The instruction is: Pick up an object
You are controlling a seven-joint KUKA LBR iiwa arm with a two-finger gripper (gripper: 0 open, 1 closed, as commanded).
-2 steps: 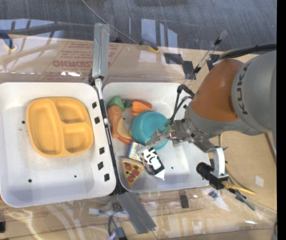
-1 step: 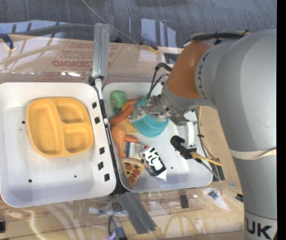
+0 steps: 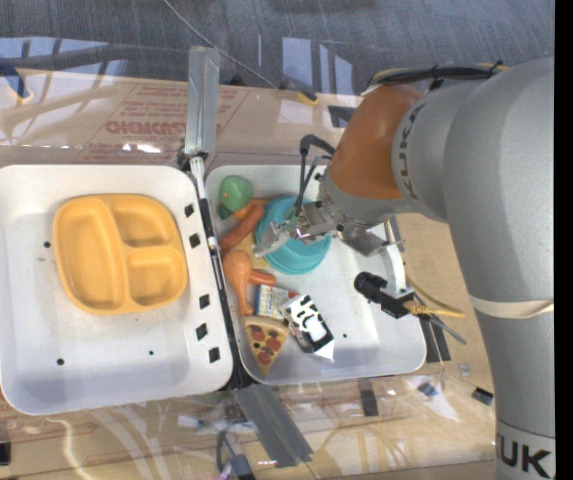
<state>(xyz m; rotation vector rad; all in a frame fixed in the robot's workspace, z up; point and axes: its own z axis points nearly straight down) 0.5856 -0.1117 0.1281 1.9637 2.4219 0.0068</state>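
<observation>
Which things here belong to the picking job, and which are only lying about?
Belonging to the job (probably):
- gripper, over the right bin
- teal bowl
- carrot
- green toy
- pizza slice

Lying about:
- left bin with yellow tray
- cardboard sheet behind the bins

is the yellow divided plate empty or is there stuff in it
Empty. The yellow divided plate lies right side up in a white bin, all three compartments showing bare yellow.
</observation>
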